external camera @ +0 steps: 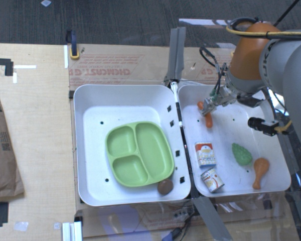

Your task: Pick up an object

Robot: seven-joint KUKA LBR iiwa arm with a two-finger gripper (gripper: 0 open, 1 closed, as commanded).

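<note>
The grey arm with the orange band reaches in from the right, and its end effector [209,106] sits low over the far left part of the right white bin [271,185]. Whether it is open or closed cannot be told from this angle. A small orange carrot-shaped toy [207,118] lies on the bin floor just below the tip, touching or nearly touching it; a grip on it cannot be confirmed.

The same bin holds 4 other things: a small white carton with a red label [205,154] near the left wall, a short tin can with a red and white label [212,180] just in front of it, a green leafy plastic toy [242,153] towards the right, and a tan plastic drumstick [260,171] beside that.

The left white bin [90,109] carries a light green 3-compartment plastic tray [139,153], with a small brown rounded lump [165,187] touching its near edge.

A brown paper bag [2,149] lies on the wooden surface [35,99], well apart to the left.
</note>
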